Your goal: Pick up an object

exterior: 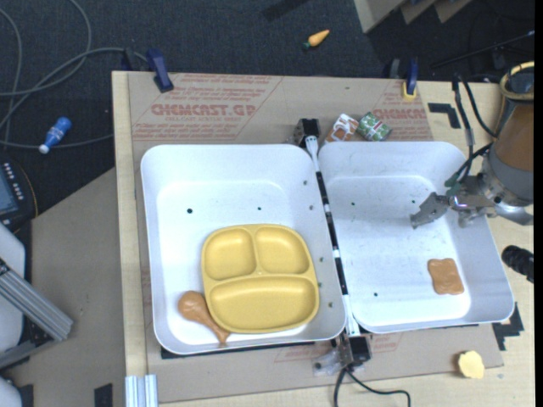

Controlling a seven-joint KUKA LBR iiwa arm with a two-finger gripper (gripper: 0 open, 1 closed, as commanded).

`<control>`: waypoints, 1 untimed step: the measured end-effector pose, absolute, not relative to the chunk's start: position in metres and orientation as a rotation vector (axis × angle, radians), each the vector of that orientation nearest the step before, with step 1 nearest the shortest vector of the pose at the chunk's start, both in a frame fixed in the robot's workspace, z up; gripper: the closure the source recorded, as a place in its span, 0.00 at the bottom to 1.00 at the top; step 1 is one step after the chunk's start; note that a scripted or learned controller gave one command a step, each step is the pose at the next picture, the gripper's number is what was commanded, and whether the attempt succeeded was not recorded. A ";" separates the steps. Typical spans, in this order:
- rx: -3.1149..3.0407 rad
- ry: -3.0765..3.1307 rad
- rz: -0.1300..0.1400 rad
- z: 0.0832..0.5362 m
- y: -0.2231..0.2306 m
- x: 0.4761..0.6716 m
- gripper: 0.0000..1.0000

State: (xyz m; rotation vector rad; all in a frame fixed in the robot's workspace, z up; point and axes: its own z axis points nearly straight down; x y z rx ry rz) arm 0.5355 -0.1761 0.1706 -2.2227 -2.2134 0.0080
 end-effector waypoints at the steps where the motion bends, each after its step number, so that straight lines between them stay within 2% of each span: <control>1: -2.224 -2.212 0.006 0.119 -0.225 0.500 0.00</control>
